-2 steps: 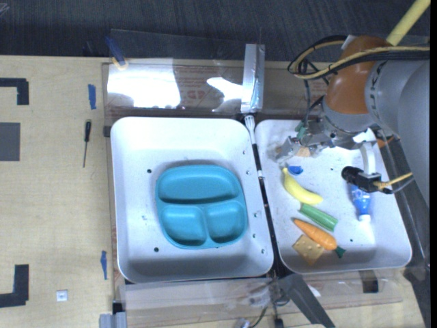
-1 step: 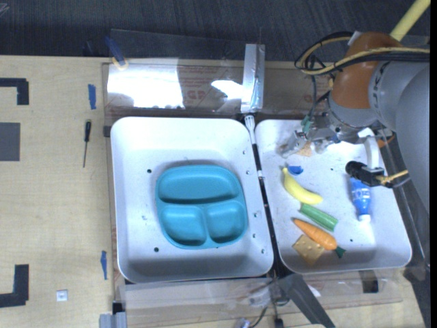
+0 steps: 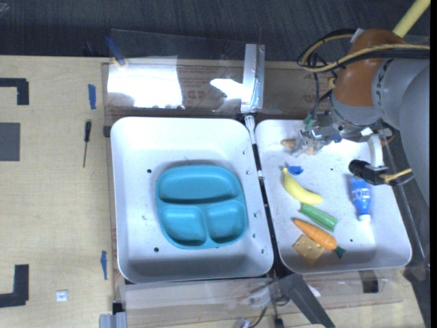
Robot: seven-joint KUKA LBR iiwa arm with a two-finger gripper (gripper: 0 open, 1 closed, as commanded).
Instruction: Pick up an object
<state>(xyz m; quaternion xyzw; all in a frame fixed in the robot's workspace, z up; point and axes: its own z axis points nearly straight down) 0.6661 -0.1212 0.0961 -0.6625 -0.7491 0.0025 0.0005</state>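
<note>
Nearest, tan cracker (image 3: 308,249) touches orange carrot (image 3: 316,234); gripper (image 3: 313,137) far corner, finger state unclear

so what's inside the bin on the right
In the right bin lie a yellow banana, a green vegetable, an orange carrot, a tan cracker and a blue-and-white tube. The gripper covers its far corner, so anything there is hidden.

I am seeing even, bright overhead light washing across both bins. Strong glare is blowing out the clear panel (image 3: 179,84) standing behind the left bin (image 3: 130,183), hiding its surface. The blue tray (image 3: 200,204) is catching soft sheen on its ridges. Shadows are lying short and faint. The dark floor along the top edge is looking grainy, slightly soft.
</note>
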